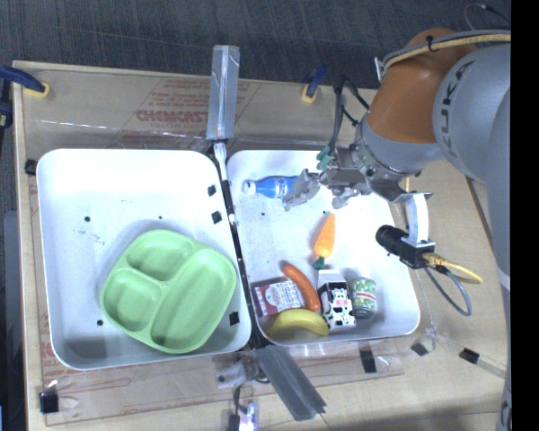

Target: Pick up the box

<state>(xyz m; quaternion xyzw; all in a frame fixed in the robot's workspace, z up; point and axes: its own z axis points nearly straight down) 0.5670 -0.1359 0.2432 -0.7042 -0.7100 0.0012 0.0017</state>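
Gripper (316,192) above bottle (271,187), carrot (324,234)

Bright even light, soft shadows, slightly grainy picture.

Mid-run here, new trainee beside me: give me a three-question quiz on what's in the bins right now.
1. True or false: the green divided plate lies in the left bin.
2. Which thing lies nearest the gripper? A) banana B) blue water bottle C) small can
3. Fill in: the cow-patterned box stands between the sausage and the ____.

Key: 1 true. 2 B. 3 small can. Near them in the right bin are also a carrot and a brown packet.
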